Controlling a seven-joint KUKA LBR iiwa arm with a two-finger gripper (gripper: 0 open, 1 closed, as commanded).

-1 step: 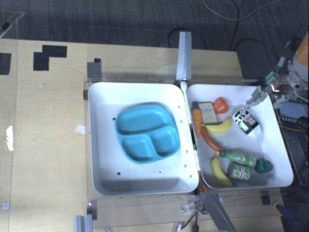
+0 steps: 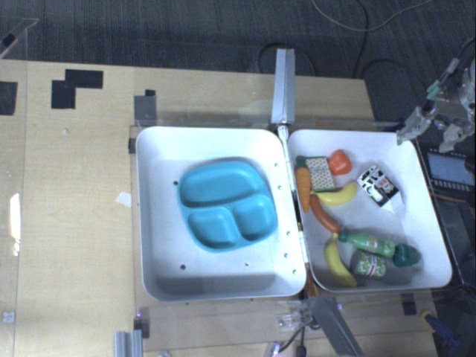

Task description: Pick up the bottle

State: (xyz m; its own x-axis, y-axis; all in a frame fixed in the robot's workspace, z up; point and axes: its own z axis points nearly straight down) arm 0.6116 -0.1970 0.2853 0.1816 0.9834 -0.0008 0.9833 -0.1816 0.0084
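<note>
In the right bin (image 2: 439, 270), near its front edge, the green bottle (image 2: 370, 242) lies untouched; the gripper (image 2: 440, 117) waits apart at the far right corner, state unclear, so whole pick remains

A pale wooden bench (image 2: 67, 199) stands on dark carpet (image 2: 149, 13) crossed by a cable (image 2: 357, 21).
</note>
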